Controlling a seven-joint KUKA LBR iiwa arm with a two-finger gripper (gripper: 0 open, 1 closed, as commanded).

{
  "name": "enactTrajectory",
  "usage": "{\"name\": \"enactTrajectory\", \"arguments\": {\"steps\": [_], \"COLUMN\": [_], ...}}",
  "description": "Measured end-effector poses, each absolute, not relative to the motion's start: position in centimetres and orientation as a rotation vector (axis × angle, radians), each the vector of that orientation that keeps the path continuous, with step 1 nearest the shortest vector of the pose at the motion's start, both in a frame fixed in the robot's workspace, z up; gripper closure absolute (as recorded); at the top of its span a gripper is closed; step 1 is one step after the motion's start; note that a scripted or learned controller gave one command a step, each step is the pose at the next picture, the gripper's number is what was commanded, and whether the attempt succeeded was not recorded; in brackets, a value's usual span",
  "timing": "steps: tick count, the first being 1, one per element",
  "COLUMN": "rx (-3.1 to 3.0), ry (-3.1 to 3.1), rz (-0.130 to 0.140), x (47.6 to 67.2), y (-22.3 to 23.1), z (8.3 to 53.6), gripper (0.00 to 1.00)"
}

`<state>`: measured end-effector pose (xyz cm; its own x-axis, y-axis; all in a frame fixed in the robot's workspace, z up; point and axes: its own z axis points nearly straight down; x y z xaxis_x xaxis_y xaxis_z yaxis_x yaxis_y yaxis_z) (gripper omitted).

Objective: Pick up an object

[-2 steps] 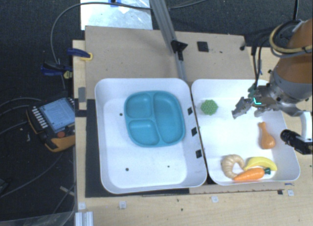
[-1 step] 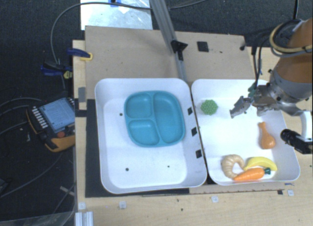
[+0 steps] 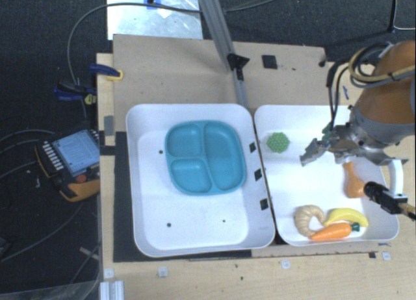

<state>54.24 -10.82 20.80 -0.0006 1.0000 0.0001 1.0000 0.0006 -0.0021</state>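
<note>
- Dark carpet surrounds a tan bench [image 3: 195, 65] bearing two shallow white bins side by side.
- Gripper [image 3: 311, 154] hangs over the right bin [image 3: 286, 214], in its upper middle area, on the grey arm [image 3: 383, 117] with its orange band, reaching in from the right.
- Jaws: grey tips point left and down; nothing seen between them. Whether they stand wide or narrow, cannot tell from this slant.
- Nearest item: a small green bumpy ball [image 3: 278, 141], left of the gripper and apart from it, near the bin's upper left corner.
- An orange piece [image 3: 353, 182] lies below the wrist, partly hidden, toward the bin's right side.
- Bottom of the same bin: a tan curved piece [image 3: 307, 217], a carrot [image 3: 330, 231] and a banana [image 3: 347, 215] clustered together, touching or nearly so.
- Left bin [image 3: 149, 214] holds a blue divided plate [image 3: 205, 157] with three compartments, set in the bin's upper middle.
- Off the bench at left: a handheld controller [image 3: 70, 160] with cable on the carpet.
- A grey pole [image 3: 218, 19] slants across the bench top.
</note>
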Motion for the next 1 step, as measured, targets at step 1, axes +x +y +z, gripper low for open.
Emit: {"name": "enactTrajectory", "arguments": {"steps": [1], "rx": [-2.220], "ry": [-2.221], "rz": [0.003], "x": [54.43], "y": [-11.37], "z": [16.43], "gripper": [0.00]}}
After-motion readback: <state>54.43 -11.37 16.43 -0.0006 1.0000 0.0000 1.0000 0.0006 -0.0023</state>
